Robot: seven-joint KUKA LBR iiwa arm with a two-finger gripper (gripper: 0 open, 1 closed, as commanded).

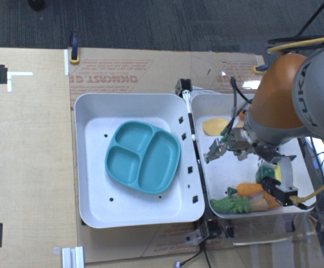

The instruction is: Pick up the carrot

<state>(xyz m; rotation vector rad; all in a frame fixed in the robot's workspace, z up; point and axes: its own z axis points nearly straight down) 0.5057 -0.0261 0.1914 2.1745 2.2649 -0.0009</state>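
The arm (287, 96) reaches over the right bin (215, 102); its gripper (213, 151) hangs there with fingers spread, pinching nothing; the carrot (248, 189) lies near that bin's front edge, just beside green leaves (229, 205); a teal plate (143, 157) sits in the left bin (89, 166).

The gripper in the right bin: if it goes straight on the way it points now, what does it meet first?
The gripper points toward the view's left and slightly down. Going straight on, it would probably first meet the right bin's left wall, not the carrot, which lies behind it toward the near edge. Depth is unclear from this angle.
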